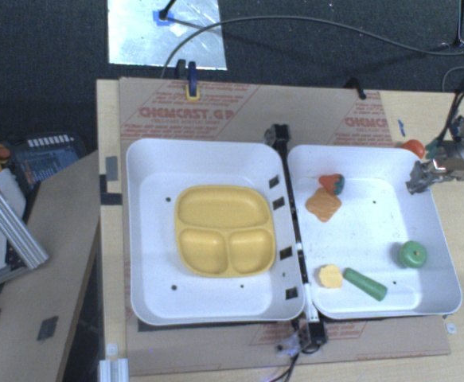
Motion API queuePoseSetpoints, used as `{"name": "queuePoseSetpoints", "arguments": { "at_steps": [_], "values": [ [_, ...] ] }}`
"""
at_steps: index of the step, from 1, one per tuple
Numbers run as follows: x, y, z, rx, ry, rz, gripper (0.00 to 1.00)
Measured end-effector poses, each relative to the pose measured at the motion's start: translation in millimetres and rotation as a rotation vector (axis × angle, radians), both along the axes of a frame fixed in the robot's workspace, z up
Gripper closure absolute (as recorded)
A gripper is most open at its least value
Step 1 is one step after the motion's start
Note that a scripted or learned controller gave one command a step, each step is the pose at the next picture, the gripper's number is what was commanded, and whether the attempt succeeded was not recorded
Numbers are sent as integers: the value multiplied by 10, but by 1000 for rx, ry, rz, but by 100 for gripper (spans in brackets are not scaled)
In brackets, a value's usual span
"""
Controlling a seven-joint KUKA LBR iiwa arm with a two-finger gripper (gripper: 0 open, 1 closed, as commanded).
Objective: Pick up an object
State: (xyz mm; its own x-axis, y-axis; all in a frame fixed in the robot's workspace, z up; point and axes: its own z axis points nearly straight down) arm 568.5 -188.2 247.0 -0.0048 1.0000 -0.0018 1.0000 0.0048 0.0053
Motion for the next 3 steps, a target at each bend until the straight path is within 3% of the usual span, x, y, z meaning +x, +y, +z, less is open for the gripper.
{"name": "queuePoseSetpoints", "arguments": {
  "at_steps": [1, 3],
  "values": [
    [220, 571, -24, 2, 1, 5, 100],
    [365, 1740, -176, 4, 3, 6, 100]
  ]
}}
